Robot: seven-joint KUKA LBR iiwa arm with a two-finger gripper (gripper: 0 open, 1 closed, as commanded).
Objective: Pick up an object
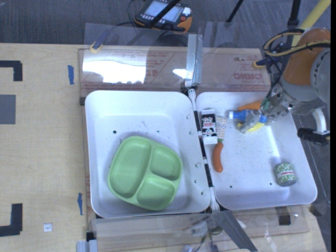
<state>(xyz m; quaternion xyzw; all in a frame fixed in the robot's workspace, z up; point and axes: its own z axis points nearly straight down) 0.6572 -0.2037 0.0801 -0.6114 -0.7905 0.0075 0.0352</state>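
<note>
Green plate clear; tool tips indistinct among clutter.

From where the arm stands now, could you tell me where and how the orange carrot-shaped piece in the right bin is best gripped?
Grip the orange carrot-shaped piece across its middle, coming straight down. It lies flat and slim, running roughly up and down the view, so fingers should probably close from left and right. The right bin's left wall sits close beside it, leaving less room there.
</note>
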